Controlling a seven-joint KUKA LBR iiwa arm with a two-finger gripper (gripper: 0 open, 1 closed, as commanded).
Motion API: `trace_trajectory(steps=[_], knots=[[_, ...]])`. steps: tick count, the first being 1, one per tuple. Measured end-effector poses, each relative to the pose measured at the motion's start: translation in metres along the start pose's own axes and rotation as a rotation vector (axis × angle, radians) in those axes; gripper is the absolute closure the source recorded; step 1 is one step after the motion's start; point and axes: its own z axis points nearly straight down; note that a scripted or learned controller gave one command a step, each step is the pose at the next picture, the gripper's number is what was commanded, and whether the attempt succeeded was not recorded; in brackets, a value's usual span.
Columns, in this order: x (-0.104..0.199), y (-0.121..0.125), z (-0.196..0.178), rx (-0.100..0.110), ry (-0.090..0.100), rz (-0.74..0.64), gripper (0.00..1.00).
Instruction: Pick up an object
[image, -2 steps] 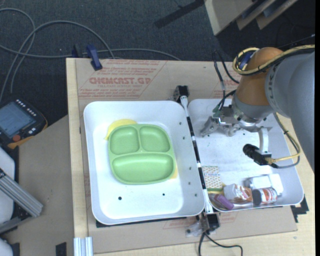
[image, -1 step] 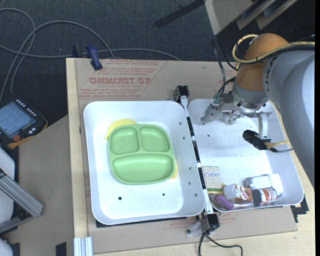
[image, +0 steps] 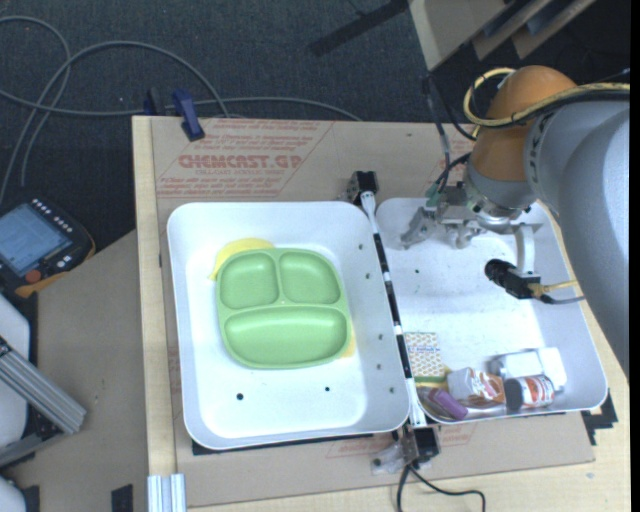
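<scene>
Gripper (image: 455, 228) poised at twelve o'clock of right white bin (image: 560, 330), claw state unclear.
Small clear-wrapped packets (image: 500, 385) at six o'clock: probably light, crinkly, slippery; best pinched mid-body.

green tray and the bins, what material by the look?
Green tray: likely silicone or soft plastic, matte, rounded moulded compartments, no glare. Bins: likely thin formed plastic, white, semi-gloss, with rolled rims and soft highlights. Neither can be confirmed by sight.
</scene>
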Motion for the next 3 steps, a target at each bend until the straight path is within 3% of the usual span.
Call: trace_trajectory(steps=[1,2,3], knots=[[0.0,-0.005,0.0,0.003,0.001,0.0,0.0],[-0.107,-0.006,0.0,0.001,0.001,0.0,0.0],[-0.106,-0.005,-0.011,-0.002,-0.001,-0.001,1.0]])
